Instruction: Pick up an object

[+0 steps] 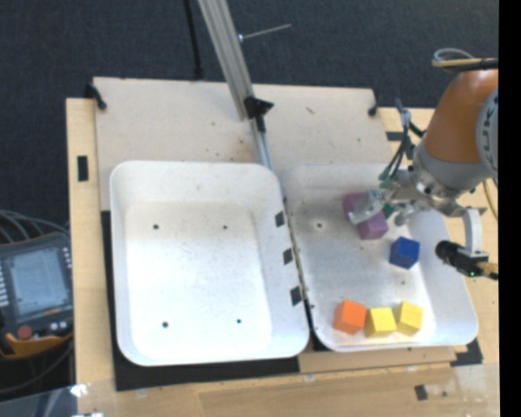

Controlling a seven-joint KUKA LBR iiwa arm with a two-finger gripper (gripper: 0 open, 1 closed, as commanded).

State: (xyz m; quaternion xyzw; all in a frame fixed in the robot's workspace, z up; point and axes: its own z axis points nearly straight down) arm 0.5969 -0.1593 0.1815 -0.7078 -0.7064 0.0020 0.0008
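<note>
My gripper point(387, 203) hangs low over the back middle of the right bin point(456, 315), beneath the grey wrist and its orange band. A purple block point(358, 204) lies just left of it, and a second purple piece point(373, 227) sits right below it, touching or nearly touching the gripper. To the front right of these lies a blue cube point(405, 253). Along the bin's front edge stand an orange cube point(350, 316) and two yellow cubes point(382, 321) point(410, 317) in a row.
The left bin point(200, 259) lies beside the right one, with a raised divider between them. A slanted metal pole point(230, 46) rises from the back of the bench. A control pendant point(30, 285) rests off the bench at left.
</note>
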